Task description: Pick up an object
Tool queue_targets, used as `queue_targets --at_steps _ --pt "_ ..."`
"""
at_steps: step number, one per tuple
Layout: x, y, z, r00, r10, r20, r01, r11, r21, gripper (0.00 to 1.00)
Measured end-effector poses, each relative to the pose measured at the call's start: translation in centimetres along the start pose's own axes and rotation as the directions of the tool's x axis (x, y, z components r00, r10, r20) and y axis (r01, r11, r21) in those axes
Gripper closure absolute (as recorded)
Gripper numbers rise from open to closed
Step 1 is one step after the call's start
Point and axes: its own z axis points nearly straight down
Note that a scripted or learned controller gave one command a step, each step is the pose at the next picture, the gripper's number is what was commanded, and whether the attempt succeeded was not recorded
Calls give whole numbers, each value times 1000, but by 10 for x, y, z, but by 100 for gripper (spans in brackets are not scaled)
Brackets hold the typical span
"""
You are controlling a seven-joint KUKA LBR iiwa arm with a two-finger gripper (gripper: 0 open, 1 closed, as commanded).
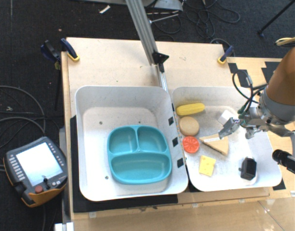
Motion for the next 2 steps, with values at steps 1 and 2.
queue_targets --at_steps 1,2 --pt "0 0 0 1000 0 0 0 1000 0 0" --pt "3 5 45 1000 1 0 -1 1000 4 0"
